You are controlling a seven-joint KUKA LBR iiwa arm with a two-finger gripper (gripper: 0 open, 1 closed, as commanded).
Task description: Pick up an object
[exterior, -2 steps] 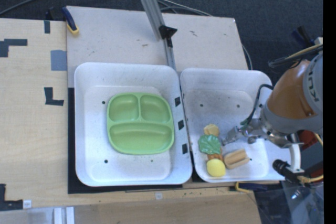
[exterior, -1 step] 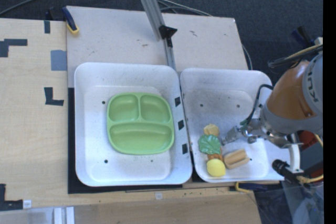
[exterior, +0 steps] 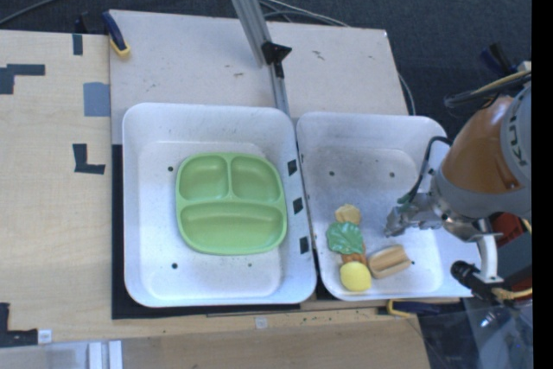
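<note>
Toys bunched in the right bin's near corner, arm closing in.

Tan block (exterior: 388, 260), yellow ball (exterior: 355, 276) and green-topped toy (exterior: 346, 237) cluster there, easy targets; gripper (exterior: 403, 219) hangs just beside them (finger state: cannot tell). Green plate (exterior: 231, 203) sits apart in the left bin (exterior: 138, 186).

Arm at right, wrist low.
1 grey arm (exterior: 488, 164) with orange band reaches in from right; gripper (exterior: 403, 219) points left and down; finger state unclear.
</note>
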